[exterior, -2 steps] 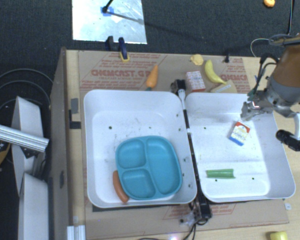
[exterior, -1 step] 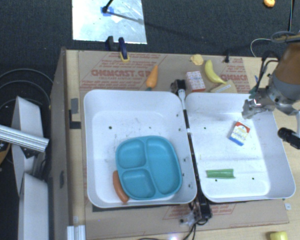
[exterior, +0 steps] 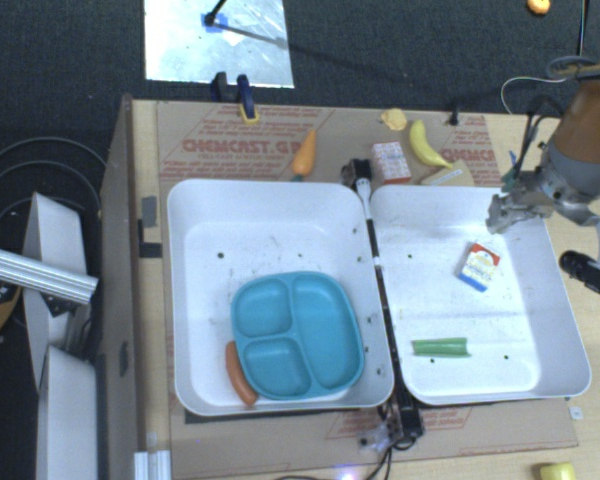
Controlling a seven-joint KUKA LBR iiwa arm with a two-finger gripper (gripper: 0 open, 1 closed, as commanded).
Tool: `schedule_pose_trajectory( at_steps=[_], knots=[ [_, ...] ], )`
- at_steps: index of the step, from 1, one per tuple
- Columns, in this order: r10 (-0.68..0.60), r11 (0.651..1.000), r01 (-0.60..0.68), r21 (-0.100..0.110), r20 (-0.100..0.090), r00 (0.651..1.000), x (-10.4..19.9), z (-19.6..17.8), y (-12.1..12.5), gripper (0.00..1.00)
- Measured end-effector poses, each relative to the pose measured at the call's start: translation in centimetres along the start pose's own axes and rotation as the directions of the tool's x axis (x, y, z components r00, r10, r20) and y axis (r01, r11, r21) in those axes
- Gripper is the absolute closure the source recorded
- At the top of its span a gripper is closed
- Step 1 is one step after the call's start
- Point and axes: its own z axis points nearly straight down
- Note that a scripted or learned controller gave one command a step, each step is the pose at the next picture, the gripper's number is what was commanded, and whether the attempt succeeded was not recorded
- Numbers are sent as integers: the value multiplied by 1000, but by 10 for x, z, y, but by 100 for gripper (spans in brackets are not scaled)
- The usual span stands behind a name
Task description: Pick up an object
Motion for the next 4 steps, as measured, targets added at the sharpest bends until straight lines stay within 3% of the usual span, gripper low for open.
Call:
schedule_pose_trajectory(
  at_steps=[2,3,4],
  knots=[
    [-5,1000,5,-7,-1,1000,1,-22,3,100],
    [1,1000,-1,11,-1,1000,40,-67,18,100],
    [2,1000,-2,12,-1,1000,77,-61,55,100]
  ],
)
